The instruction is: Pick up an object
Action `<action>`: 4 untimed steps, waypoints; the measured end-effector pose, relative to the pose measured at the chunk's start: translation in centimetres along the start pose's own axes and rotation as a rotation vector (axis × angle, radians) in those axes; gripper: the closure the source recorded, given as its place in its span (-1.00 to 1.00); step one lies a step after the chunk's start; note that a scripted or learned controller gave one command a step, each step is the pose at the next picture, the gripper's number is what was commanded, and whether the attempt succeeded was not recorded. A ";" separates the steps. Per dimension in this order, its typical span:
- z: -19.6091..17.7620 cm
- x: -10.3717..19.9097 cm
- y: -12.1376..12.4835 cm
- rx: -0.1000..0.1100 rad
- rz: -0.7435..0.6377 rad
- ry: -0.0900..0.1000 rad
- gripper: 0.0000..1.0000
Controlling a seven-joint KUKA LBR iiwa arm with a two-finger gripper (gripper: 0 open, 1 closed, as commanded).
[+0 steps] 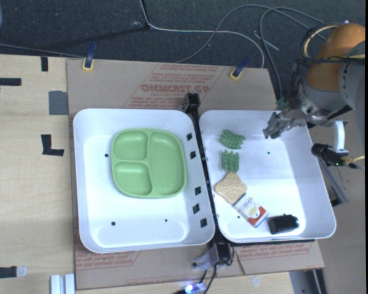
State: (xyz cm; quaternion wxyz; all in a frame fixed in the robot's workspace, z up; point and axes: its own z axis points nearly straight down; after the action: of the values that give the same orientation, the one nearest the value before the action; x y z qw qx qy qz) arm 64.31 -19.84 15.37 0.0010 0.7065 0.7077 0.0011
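Approach step: the gripper (pixel 273 129) hovers at the right bin's (pixel 306 182) one o'clock, jaw state unclear, nothing visibly held; next it must descend toward the green toys (pixel 232 139) at nine o'clock

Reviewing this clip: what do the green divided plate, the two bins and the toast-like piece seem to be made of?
Green divided plate: likely moulded plastic, matte, uniform colour, soft rounded ridges. Left bin and right bin: probably thin white plastic, smooth with a slight sheen and rounded corners. Toast-like piece: looks like a toy, foam or plastic; tan with a speckled surface, too small to settle.
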 end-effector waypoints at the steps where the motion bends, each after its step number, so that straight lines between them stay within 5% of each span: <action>1: -5.4 0.6 -0.8 0.000 0.000 0.000 1.00; 2: -9.8 1.0 -1.3 0.002 0.000 0.000 1.00; 4: -7.6 12.0 1.4 0.005 -0.004 0.000 1.00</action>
State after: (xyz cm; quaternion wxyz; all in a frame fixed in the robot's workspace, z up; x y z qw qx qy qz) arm 65.70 -7.81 23.01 -0.0008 0.7053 0.7090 -0.0007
